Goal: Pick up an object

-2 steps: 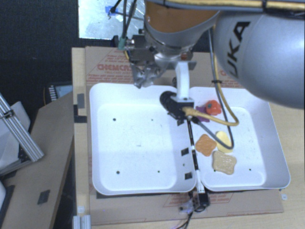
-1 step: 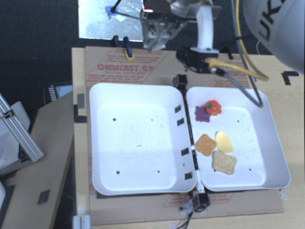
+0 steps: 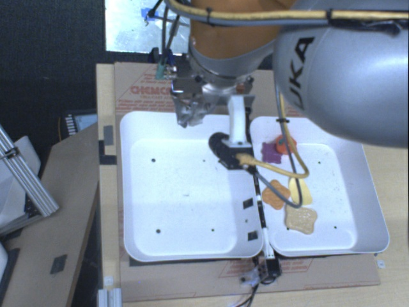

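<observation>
Gripper (image 3: 186, 112) hangs over the back rim of the left bin (image 3: 179, 200); can't tell from this angle how wide it is or whether it has anything. Candidates all lie in the right bin (image 3: 345, 190): purple piece (image 3: 271, 151) near the divider, with orange piece (image 3: 274, 195), yellow piece (image 3: 307, 196) and tan piece (image 3: 301, 219) bunched just beside each other. Risk: a descent from here would likely clip the rim or close on bare floor, being well apart from every piece, and the flat, bunched pieces could slip or get shoved.
</observation>
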Motion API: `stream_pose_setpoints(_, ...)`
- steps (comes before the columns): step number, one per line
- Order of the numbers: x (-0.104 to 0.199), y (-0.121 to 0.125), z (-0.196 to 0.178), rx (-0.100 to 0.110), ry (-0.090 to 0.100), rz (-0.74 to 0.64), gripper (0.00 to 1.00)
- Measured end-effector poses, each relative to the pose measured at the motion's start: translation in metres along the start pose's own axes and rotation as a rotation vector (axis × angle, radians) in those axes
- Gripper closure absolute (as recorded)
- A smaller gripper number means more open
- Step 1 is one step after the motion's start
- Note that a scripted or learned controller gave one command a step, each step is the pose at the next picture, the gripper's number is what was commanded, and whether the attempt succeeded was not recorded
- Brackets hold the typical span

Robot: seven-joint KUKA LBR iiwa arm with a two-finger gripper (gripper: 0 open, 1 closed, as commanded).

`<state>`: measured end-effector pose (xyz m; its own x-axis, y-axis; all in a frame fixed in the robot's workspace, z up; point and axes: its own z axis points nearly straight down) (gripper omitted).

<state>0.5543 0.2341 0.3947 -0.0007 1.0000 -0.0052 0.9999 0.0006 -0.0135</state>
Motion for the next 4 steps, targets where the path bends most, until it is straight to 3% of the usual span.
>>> stream_pose_setpoints(1, -0.001, 0.028, -0.111, -0.027, 0.01, -0.003, 1.0)
stream_pose_setpoints(2, -0.018, -0.01, -0.143, -0.019, 0.008, -0.003, 1.0)
stream_pose_setpoints(3, 0.001, -0.029, -0.14, -0.014, 0.007, -0.006, 1.0)
stream_pose_setpoints(4, 0.0, -0.028, -0.14, -0.014, 0.006, -0.005, 0.0)
